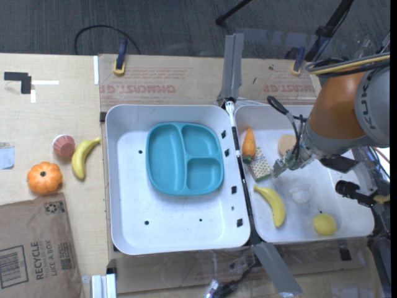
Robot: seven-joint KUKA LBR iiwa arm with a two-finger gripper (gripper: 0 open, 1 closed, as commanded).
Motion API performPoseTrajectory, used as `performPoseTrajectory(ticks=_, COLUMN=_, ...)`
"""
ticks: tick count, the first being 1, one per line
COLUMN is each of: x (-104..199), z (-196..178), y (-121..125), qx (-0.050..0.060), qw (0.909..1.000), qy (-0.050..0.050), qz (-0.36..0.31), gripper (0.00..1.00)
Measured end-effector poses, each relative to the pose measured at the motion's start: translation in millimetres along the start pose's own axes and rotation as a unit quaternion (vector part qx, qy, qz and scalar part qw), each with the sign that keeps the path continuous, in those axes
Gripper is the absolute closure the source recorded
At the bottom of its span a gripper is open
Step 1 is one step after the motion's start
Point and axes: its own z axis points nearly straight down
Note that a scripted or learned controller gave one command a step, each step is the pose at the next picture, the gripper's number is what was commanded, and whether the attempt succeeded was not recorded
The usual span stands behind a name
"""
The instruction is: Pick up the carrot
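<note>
The carrot (249, 143), orange with a green top end, lies upright along the left wall of the right bin (347, 231). My gripper (286, 163) hangs low in the middle of that bin, a little right of and below the carrot, close to a speckled sponge-like block (260, 165). Nothing shows between its tips and the carrot stays apart from it. The grey arm with its orange band (338, 107) comes in from the right and covers the bin's back right part.
In the right bin lie a banana (273, 205), a lemon (324, 224), a pale clear object (300, 195) and a tan round item (286, 144). The left bin (124, 228) holds a teal divided plate (185, 158). On the bench at left sit a small pumpkin (44, 178), a banana (82, 158) and a pink cup (64, 146).
</note>
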Motion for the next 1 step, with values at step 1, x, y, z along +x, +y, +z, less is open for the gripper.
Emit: performPoseTrajectory(ticks=1, x=60.7, z=-80.9, y=-34.4, qx=0.000, qw=0.9910, qy=0.000, qz=0.134, gripper=1.00)
